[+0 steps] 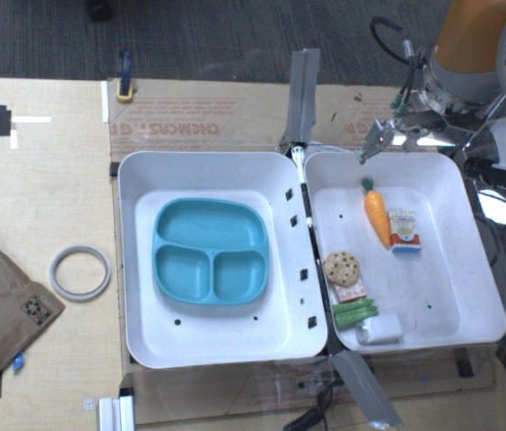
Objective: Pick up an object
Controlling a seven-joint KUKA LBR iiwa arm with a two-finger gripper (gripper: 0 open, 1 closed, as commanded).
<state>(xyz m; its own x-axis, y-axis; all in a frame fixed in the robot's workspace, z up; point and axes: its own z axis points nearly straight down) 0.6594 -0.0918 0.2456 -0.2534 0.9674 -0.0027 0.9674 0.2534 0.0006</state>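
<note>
claw [388,136] hangs over far rim of right bin [468,268], at 12 o'clock of carrot [377,216]; open or closed, cannot tell. nothing seen gripped. carrot lies in right bin, small carton [404,230] just beside at 3 o'clock, cookie [342,267] toward 7, green beans [354,312] lower. left bin [136,268] carries blue tray [210,250]. advice: drop over carrot middle, close across narrow width, keep off carton.
</note>
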